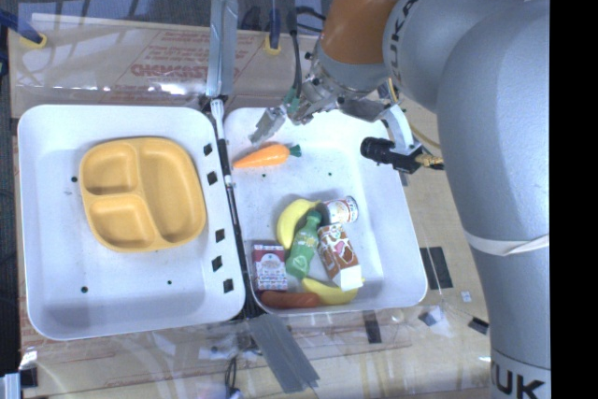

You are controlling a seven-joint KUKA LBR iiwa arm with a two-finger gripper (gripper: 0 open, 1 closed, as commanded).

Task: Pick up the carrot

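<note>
Tool [280, 115] sits at the far end of the right bin [397, 229], low under the orange band [364, 9] of the arm. Its fingers look slightly apart with nothing between them, though the view is small and slanted there, so that is a fair guess only.

Carrot [262, 156] lies just beside and nearer than the tool, on the bin floor at the far-left corner, orange body pointing left, green top to the right. Not touching the tool as far as I can tell.

Progress: approach roughly done, grasp not yet made, lift still left.

Nearer in the same bin a cluster: banana [291, 218], green bottle [304, 249], small can [342, 209], juice carton [340, 259], red box [270, 267], a sausage-like red item [290, 299]. Left bin [47, 294] holds a yellow divided plate [142, 193].

Writing: "KUKA" letters partly readable on the grey arm [486, 126]. Red print on the counter [121, 47] sheet beyond the bins, too blurred to read.
</note>
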